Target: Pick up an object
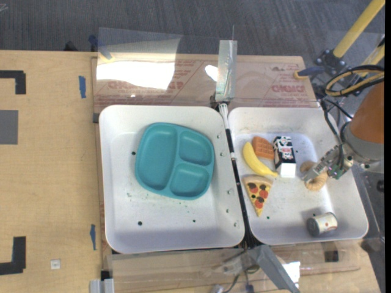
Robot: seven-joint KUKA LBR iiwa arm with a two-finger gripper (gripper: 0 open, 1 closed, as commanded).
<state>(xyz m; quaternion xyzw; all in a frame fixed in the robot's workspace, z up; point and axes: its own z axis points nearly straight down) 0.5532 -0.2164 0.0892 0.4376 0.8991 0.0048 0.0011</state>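
Note:
The right bin (351, 194) holds several small objects: a yellow banana (255, 159), a pizza slice (258, 193), an orange-brown piece (263, 146), a black-and-white carton (283, 151) with a white block (287, 171) at its near end, a tan ring-shaped piece (315, 182) and a silver can (322, 223). My gripper (325, 169) reaches in from the right and hangs low at the bin's right side, right over the tan ring. Its tip overlaps the ring's upper edge; whether it touches the ring is unclear.
The left bin (116, 182) carries a teal divided plate (175, 160). A raised divider (231, 163) runs between the bins. Cables (345, 81) and a yellow pole (360, 23) stand at the far right, behind the arm's orange band (374, 118).

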